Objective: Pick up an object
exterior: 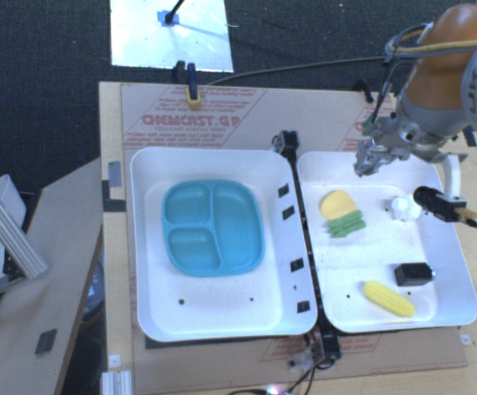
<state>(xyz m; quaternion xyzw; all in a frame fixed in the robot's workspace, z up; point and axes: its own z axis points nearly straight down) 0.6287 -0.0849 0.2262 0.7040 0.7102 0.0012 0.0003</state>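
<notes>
A blue divided plate lay in the left bin. In the right bin sat green beans and a corn cob. The gripper hovered above them, apparently approaching; jaw state unclear. Next, it needed to descend.

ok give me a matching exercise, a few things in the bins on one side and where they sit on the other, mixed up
Things:
1. blue divided plate
2. corn cob
3. black block
4. gripper

Places:
A. over the far edge of the right bin
B. in the left bin
C. nearest the front edge of the right bin
D. in the right bin, just behind the corn cob

Pairs: 1-B, 2-C, 3-D, 4-A
</notes>
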